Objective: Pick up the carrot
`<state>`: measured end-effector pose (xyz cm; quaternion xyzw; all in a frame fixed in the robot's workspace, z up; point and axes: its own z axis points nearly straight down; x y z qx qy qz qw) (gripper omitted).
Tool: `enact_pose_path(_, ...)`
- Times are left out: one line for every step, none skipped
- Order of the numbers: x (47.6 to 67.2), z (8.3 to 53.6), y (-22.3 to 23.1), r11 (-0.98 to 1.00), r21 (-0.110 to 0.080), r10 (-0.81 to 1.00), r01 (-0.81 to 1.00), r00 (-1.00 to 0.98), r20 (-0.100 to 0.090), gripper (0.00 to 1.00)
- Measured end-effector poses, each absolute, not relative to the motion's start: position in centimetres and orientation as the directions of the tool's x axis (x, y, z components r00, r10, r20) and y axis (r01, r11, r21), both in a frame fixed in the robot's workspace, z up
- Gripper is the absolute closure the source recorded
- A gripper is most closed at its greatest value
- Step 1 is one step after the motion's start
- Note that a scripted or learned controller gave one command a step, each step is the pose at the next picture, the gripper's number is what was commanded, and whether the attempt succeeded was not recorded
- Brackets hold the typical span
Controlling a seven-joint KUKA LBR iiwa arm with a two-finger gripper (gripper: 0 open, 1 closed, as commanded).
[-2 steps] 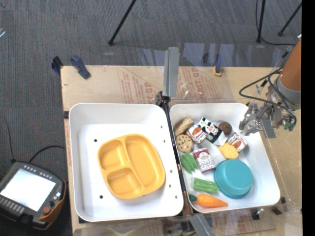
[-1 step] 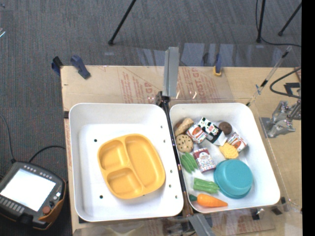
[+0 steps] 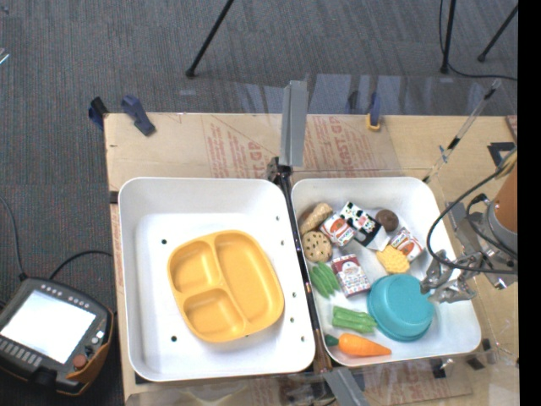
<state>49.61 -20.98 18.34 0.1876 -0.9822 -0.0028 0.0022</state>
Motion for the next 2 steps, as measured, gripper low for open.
enact_pose_path(51.0,36.9,-21.0,0.937,-0.01,-0.35,-0.35,-0.937,-0.014,1.0)
enact_pose_path(49.3,12.8,-21.3,0.905,-0.004,-0.425,-0.425,-0.905,-0.008,1.0)
